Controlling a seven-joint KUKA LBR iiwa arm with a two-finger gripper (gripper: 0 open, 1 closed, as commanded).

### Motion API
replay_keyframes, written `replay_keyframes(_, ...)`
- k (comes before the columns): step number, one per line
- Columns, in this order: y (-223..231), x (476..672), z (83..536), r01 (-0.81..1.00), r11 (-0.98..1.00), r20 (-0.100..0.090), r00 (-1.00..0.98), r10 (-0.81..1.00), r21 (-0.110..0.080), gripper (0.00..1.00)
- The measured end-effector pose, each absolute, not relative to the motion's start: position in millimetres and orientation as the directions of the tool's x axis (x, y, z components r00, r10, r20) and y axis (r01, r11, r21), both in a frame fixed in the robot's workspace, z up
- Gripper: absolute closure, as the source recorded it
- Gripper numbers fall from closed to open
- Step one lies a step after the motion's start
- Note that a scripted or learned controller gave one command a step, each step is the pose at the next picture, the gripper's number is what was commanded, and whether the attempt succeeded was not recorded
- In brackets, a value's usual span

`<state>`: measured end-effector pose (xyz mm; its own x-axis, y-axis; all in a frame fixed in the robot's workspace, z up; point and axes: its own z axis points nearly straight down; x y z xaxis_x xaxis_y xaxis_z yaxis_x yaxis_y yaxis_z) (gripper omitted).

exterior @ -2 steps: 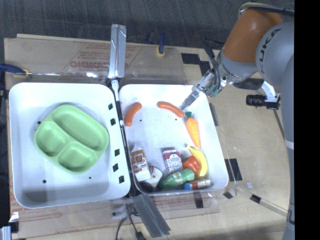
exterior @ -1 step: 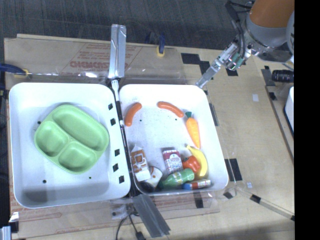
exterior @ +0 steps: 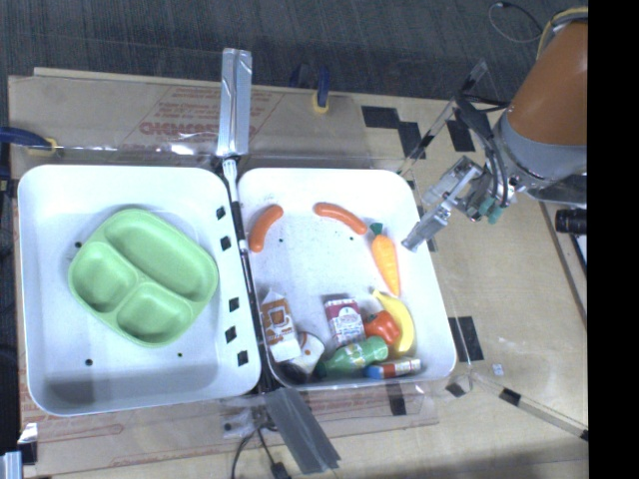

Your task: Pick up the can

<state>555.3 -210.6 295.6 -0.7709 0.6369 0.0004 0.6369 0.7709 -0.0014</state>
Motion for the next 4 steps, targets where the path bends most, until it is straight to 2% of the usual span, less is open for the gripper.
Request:
replay_keyframes(1,-210.1,643.6,350.3,0.814,0.581,-0.003,-0.581,0.814,0.0,0.0)
replay_keyframes(2,-207.6,657.4,184.6,0.771,0.636,0.002,-0.636,0.771,-0.002,0.0)
replay_keyframes(3,-208.8,598.1,93.3,0.724,0.689,-0.001,-0.689,0.724,0.0,0.0)
replay_keyframes(4,-160.9,595.2,91.3,0.589,0.808,0.003,-0.808,0.589,-0.002,0.0)
